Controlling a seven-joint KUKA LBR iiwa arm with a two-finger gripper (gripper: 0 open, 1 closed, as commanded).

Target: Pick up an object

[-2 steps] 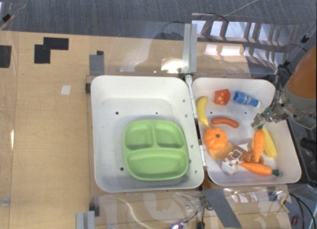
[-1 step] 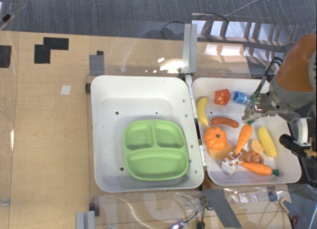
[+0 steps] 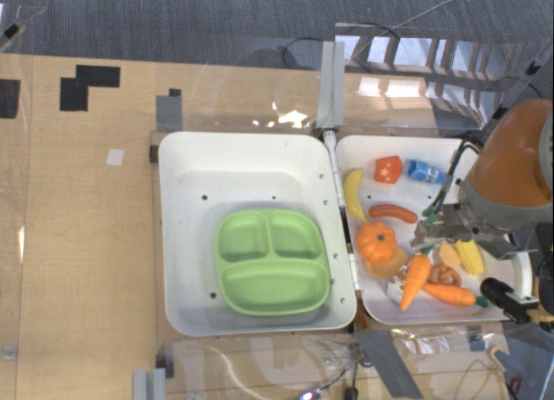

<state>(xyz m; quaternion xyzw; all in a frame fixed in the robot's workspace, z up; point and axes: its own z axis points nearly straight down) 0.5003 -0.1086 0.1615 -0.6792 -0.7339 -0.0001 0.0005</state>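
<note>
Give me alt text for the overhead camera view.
A grey and orange arm's pincer hangs over the right bin of toy food: banana, pumpkin, sausage, carrots. The left bin holds a green divided plate.

The right bin (image 3: 374, 310) is crowded: a banana (image 3: 353, 193) lies along its left wall, a sausage (image 3: 393, 213) and a pumpkin (image 3: 378, 243) sit just inside, and two carrots (image 3: 415, 279) cross near the front. A red block (image 3: 389, 169) and a blue item (image 3: 425, 171) occupy the back. The arm (image 3: 511, 173) covers the right side. The left bin (image 3: 234, 160) has open floor around a green divided plate (image 3: 273, 261).
</note>
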